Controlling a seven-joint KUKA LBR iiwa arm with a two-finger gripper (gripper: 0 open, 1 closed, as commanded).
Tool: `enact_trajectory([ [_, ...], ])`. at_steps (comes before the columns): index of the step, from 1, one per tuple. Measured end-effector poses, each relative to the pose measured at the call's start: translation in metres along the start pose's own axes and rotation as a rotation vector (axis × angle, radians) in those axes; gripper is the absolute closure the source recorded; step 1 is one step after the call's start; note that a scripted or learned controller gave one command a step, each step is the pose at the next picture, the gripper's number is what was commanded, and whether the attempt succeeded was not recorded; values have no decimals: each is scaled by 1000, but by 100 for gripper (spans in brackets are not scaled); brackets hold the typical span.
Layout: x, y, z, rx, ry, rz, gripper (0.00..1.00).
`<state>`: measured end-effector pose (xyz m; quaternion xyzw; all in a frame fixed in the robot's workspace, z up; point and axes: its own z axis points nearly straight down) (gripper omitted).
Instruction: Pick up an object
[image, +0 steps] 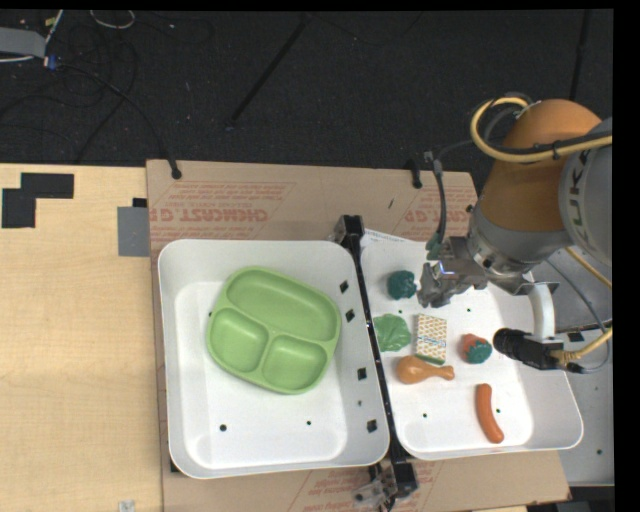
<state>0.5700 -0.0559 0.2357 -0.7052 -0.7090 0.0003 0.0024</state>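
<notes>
A grey robot arm (545, 180) with an orange band is reaching in from the right and hovering its claw (437, 285) over the upper part of the right white bin (520, 435), one of two shallow bins sitting side by side on a light wooden counter (70, 330). Whether the claw is open or closed cannot be told from this angle, and nothing is showing between its tips.

Small toy foods are lying scattered in the right bin. A dark teal lump (402, 284) is resting just to the left of the claw, near the bin's top left. Below it, a green leafy piece (392, 332) is lying against the divider between the bins, just beside a small patterned box (431, 338) that is sitting directly under the claw. A toy drumstick (424, 371) is lying just below the box. To the right, an orange-and-teal piece (476, 349) is sitting near a black fitting on the arm's side, and an orange sausage (488, 412) is lying apart from the rest toward the bin's lower right.

In the left white bin (200, 440), a green divided plate (273, 329) with three compartments is sitting tilted near the middle. Both bins are resting on a sheet of printed cardboard (260, 200), with black cables trailing across the dark floor behind.
</notes>
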Motion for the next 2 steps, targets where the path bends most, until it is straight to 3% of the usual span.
enact_trajectory([
  [2,120,3,7,0,-2,1,100],
])
